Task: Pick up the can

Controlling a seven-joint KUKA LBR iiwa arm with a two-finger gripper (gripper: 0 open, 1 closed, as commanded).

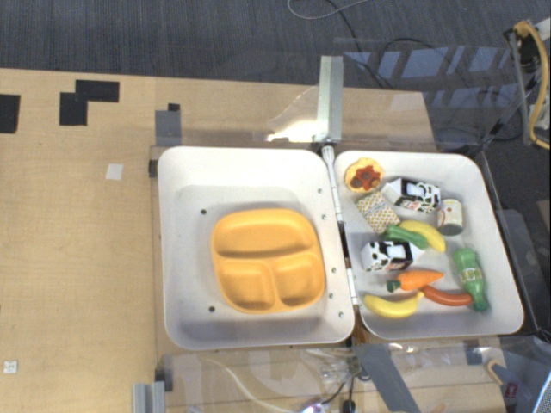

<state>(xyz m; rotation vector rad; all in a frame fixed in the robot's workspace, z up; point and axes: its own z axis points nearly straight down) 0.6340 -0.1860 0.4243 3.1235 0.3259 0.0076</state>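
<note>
At the near edge of the right bin (504, 312), a yellow banana (392, 305) is seen. A green bottle (470, 277) lies just beyond. The can (450, 215) is found farther back, on its side, beside a black-and-white carton (416, 195). A yellow tray (267, 259) sits in the left bin (185, 179). The end effector's state cannot be told.

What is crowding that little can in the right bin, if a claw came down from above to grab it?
Nothing lies on top of the small grey metal can, so from above it looks open. Close neighbours: the black-and-white cow-print carton touches or nearly touches its left side, and the green plastic bottle lies just below it.
</note>
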